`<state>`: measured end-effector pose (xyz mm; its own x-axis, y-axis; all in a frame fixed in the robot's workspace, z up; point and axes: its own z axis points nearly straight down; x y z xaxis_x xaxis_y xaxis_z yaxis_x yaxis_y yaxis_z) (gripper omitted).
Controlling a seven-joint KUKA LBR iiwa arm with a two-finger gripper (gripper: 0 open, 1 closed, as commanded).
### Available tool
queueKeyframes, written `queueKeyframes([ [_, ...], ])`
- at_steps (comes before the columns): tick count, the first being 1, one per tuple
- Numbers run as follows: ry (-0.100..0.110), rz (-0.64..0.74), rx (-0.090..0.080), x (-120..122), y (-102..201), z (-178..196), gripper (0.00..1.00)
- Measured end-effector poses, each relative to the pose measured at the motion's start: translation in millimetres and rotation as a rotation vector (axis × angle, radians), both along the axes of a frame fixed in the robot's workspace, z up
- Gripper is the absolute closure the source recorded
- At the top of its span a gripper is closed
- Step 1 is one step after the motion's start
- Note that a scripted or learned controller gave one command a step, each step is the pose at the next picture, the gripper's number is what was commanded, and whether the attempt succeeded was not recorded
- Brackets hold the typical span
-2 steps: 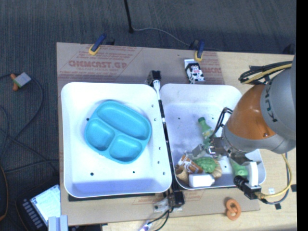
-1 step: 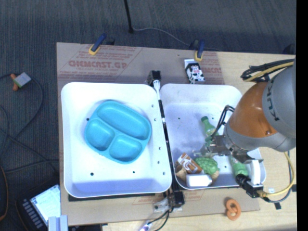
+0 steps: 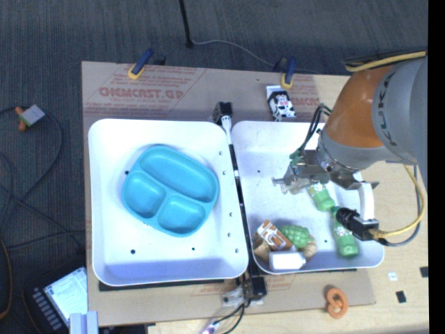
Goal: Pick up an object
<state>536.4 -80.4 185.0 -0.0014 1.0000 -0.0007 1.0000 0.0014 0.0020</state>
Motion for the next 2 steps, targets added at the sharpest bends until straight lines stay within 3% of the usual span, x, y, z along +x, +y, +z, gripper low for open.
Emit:
queueKeyframes([
  [1,0.004,-0.002,0.0,-53.2,-6.6,-1.0,1.0],
  [2,0.002,-0.001,0.0,-52.3,-0.8,9.4,1.0],
])
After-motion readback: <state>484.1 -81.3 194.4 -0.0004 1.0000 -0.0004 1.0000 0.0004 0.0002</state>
